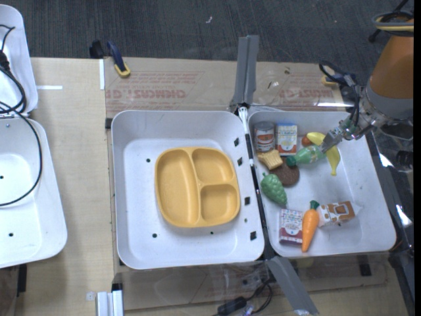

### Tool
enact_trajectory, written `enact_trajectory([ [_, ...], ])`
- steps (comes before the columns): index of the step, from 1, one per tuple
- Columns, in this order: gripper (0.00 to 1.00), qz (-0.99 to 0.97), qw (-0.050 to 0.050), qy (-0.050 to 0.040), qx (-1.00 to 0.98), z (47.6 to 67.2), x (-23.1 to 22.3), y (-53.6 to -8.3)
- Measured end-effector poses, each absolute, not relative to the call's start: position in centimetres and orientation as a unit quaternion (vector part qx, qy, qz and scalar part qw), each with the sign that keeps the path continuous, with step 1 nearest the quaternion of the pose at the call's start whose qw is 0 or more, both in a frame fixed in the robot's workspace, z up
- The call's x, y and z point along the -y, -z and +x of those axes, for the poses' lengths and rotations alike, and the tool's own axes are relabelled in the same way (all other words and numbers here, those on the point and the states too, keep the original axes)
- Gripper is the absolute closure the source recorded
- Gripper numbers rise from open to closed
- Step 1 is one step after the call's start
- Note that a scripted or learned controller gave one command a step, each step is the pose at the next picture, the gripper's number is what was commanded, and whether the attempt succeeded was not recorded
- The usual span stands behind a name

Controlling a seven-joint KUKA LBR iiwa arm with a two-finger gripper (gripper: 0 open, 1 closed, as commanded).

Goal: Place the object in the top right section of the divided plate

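A yellow divided plate (196,187) lies in the left bin (131,176). It has one long section on the left and two smaller ones on the right, and nothing lies in any of them. My gripper (339,135) hangs over the upper right part of the right bin (368,196), its tip just above a green toy bottle (304,155) and a yellow banana (334,160). Nothing shows as held. The grey arm with its orange band (395,64) comes in from the upper right.
The right bin also holds a small can (264,137), a juice box (287,137), a yellow fruit (316,137), a cracker (270,159), a brown cookie (287,175), a green vegetable (273,189), a carrot (309,228), a pink box (290,226) and a small carton (337,212).
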State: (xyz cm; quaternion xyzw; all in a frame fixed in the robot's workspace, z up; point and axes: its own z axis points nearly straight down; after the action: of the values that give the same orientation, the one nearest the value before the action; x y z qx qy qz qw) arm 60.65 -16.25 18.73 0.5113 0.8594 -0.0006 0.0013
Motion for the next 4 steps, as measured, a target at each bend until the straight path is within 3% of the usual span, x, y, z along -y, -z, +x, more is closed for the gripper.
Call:
enact_trajectory([
  [1, 1.00, 0.567, 0.001, 0.0004, -0.824, 65.9, 15.6, -16.4],
  [2, 1.00, 0.543, 0.001, 0.0002, -0.840, 63.9, 9.1, -19.2],
  [3, 1.00, 0.507, 0.000, 0.0006, -0.862, 59.0, 3.4, -19.1],
  [4, 1.00, 0.423, -0.001, 0.0009, -0.906, 55.5, -7.5, -19.1],
])
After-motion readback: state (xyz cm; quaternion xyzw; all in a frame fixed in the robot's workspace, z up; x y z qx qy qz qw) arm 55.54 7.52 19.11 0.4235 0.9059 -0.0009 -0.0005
